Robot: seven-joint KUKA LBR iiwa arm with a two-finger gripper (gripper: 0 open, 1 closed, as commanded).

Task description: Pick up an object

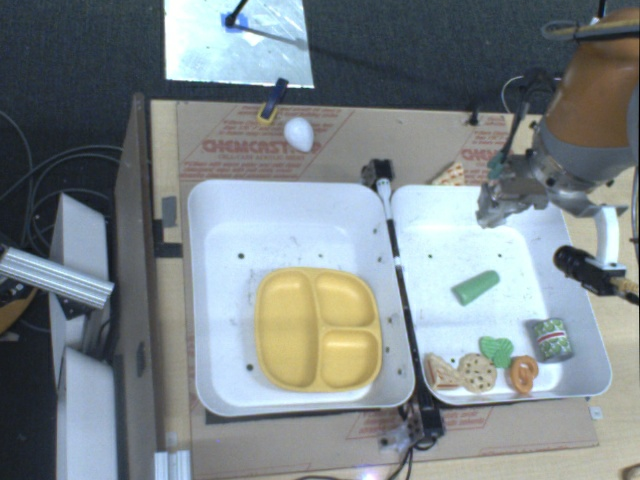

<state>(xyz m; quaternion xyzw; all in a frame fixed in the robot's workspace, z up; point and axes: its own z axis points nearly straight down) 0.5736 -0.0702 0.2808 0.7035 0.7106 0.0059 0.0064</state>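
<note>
We saw the loose items gathered in the right bin, likely so the arm could reach them. The green cylinder lay alone near the middle, while a can, pretzel, cookie and cracker clustered toward five and six o'clock. The yellow divided plate sat in the left bin. The gripper hung over the right bin's twelve o'clock edge, touching nothing that we could see; how its jaws stood we could not tell.
</note>
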